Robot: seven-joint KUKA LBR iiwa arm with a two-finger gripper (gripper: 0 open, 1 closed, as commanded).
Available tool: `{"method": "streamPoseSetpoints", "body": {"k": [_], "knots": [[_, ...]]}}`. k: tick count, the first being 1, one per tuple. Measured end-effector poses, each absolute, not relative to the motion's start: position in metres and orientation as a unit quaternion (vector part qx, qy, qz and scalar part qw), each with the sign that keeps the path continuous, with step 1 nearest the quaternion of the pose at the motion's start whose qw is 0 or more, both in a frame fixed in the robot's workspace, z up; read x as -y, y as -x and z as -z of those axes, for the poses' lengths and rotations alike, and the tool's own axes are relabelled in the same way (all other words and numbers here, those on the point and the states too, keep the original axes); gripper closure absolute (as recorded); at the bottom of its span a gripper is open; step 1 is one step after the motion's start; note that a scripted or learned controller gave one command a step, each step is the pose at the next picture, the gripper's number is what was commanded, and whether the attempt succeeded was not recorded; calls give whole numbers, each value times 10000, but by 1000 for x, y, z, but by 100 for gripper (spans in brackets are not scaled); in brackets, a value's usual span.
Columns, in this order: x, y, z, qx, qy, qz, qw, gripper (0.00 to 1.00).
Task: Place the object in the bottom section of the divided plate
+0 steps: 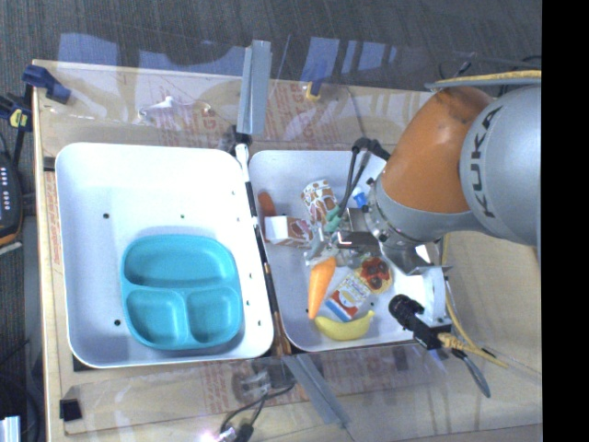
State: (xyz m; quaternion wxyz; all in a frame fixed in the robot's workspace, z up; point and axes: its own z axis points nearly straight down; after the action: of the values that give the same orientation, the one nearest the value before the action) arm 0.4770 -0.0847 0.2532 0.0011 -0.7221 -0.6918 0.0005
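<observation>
Looming closest to the lens, the grey arm (497, 168) with its orange band reaches in from the right and hangs over the right bin (276, 168). You cannot tell whether the gripper (342, 236) is spread or pinched. It sits low among the clutter: an orange carrot (319, 285) just below-left of it, long axis running up and down the view, a yellow banana (345, 327) beneath that, and a patterned cup (318, 198) above. Whichever you lift, the blue divided plate (181, 291) lies well apart to the left in the left bin (74, 168), so the carry runs leftward across the wall between the bins.
</observation>
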Motion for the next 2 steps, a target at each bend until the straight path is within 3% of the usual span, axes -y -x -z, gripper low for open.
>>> {"method": "streamPoseSetpoints", "body": {"k": [1,2], "knots": [[22,-518,-208,7101,7041,-28,26,100],[-36,-580,-191,8211,5709,-8,8,100]]}}
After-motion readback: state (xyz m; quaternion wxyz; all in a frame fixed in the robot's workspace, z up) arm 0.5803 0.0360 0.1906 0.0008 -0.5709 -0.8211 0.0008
